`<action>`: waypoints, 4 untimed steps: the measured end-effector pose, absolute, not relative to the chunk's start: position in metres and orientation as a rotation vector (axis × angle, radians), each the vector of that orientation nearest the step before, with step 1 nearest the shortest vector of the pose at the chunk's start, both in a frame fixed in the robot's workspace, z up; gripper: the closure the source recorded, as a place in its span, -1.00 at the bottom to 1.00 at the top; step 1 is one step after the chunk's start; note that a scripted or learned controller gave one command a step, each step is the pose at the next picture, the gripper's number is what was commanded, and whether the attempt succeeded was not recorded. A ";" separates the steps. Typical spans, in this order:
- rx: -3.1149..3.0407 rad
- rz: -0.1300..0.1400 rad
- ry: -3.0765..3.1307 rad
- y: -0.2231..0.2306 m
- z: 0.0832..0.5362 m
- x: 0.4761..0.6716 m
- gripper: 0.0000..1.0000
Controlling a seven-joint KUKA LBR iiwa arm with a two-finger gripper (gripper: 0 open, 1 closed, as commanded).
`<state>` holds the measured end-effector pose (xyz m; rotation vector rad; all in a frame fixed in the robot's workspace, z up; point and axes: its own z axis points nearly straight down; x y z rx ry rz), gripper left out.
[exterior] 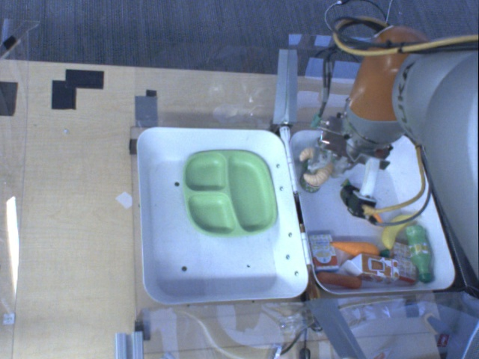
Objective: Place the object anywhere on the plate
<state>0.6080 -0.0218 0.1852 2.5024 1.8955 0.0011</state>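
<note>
Overhead, the grey arm reaches into the right bin; the left bin holds the green plate. Its end effector hangs low at the right bin's upper-left corner, fingers narrowed around a pale, curled object, apart from the plate.

The pale wooden surface is carrying two white bins side by side: the left bin and the right bin, with black tape marks lying near its far left edge.
</note>
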 end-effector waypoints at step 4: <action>1.974 0.012 2.437 0.045 0.198 0.639 1.00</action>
